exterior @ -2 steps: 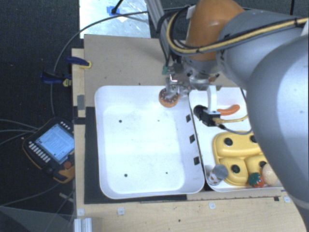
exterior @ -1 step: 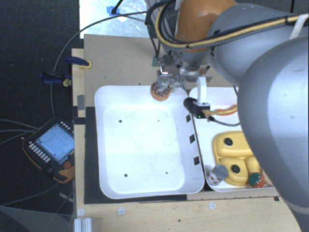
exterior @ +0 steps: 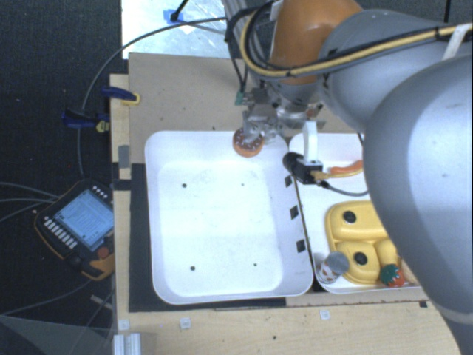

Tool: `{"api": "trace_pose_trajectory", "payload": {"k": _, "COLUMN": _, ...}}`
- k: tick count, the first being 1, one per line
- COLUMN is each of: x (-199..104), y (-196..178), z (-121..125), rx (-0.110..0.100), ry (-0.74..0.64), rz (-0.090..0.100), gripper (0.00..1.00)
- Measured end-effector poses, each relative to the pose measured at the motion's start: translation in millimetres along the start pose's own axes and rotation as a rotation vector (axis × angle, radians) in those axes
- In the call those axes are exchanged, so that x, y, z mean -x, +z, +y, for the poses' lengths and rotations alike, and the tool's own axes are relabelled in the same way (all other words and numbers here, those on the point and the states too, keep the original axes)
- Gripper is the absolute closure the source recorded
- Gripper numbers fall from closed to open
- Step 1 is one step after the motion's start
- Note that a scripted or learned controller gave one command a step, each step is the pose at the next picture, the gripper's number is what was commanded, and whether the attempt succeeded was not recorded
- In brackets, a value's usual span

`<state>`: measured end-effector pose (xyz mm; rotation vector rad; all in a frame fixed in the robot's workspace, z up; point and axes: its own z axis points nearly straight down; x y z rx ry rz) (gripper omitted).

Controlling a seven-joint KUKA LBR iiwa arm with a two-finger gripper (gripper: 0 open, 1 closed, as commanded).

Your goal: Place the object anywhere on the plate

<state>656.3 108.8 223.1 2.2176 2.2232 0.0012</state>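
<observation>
A small round orange-brown object point(exterior: 248, 144) is seen at the far rim of the left bin point(exterior: 214, 272), right under the gripper point(exterior: 259, 128); jaws state can't be told, honestly.

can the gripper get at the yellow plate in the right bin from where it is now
Probably yes: the gripper hangs over the left bin's far rim, and the yellow plate lies open in the right bin, partly under the arm.

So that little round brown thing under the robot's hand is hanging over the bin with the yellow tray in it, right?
Not quite. In the camera view, the little round brown thing sits at the top edge of the left bin, the one without the yellow tray. The yellow tray lies in the other bin, on the arm's side.
</observation>
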Motion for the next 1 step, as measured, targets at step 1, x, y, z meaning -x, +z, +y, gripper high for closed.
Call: {"api": "trace_pose_trajectory", "payload": {"k": 1, "x": -0.1, "y": -0.2, "z": 0.0, "rx": 0.000, "ry": -0.001, "rz": 0.000, "gripper": 0.00}}
